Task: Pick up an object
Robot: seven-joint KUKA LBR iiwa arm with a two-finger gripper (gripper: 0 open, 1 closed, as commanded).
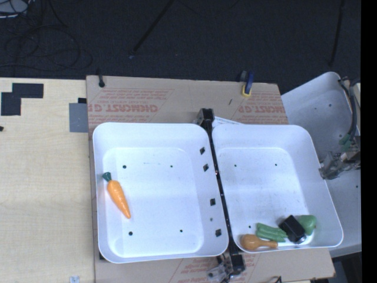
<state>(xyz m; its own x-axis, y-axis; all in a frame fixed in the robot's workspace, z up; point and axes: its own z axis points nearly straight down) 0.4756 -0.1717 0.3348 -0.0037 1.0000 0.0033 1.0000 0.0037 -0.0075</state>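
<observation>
An orange toy carrot (118,198) with a green top lies in the left bin (150,135), near its left wall. Several small things crowd the near right corner of the right bin (259,135). A black block (293,229) rests there between a long green vegetable (270,232) and a rounder green piece (308,221). An orange-yellow, pear-shaped toy (257,242) lies against the front wall, touching the long green vegetable.
Both bins sit on a cardboard sheet (177,99) on the wooden bench. A black divider rail (213,181) runs between them. A grey-white plate (321,99) with cables and a small fixture (339,163) stands just beyond the right bin's right wall.
</observation>
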